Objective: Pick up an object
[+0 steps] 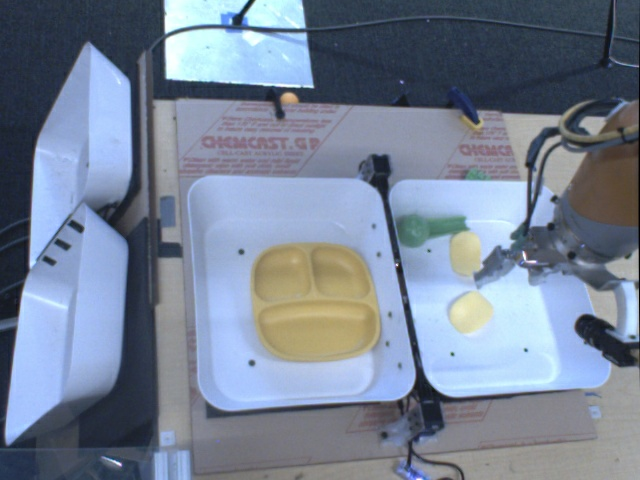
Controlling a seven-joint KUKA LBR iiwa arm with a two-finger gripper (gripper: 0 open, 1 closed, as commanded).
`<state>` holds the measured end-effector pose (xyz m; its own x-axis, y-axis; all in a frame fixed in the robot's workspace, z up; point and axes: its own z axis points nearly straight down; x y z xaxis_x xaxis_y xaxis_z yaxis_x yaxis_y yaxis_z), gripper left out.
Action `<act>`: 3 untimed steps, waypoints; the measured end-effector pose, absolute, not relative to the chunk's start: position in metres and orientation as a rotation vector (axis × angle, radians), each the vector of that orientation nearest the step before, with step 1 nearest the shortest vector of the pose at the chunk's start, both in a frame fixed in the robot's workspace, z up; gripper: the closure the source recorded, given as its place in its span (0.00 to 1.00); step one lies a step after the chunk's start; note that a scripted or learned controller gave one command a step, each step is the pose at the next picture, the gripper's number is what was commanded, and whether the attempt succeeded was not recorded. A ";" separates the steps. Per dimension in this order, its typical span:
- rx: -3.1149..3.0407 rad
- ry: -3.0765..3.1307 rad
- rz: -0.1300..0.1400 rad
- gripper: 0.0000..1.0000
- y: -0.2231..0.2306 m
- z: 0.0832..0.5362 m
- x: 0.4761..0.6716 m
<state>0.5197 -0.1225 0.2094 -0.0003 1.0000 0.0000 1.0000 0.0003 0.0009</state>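
End effector (492, 268) (finger state cannot be told) hangs in the right bin (530, 368), between two yellow pieces: one (465, 252) just up-left, the other (470, 312) just below.

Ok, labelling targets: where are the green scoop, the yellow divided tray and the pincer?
Green plastic scoop (412, 231), camera view, on its bowl.
Yellow divided plastic tray (315, 301), camera view, centre ridge.
Pincer (490, 268), camera view, fingertips.

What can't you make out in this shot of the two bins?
- Gripper: small and blurred in the camera view, finger state unclear.
- Arm: cut off by the right edge.
- Small green thing behind the right bin: mostly hidden by its rim.
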 end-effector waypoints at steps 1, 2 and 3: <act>2.227 2.225 -0.008 0.00 -0.140 0.093 0.547; 2.173 2.262 0.006 0.00 -0.160 0.087 0.534; 2.217 2.225 0.003 0.00 -0.128 0.091 0.599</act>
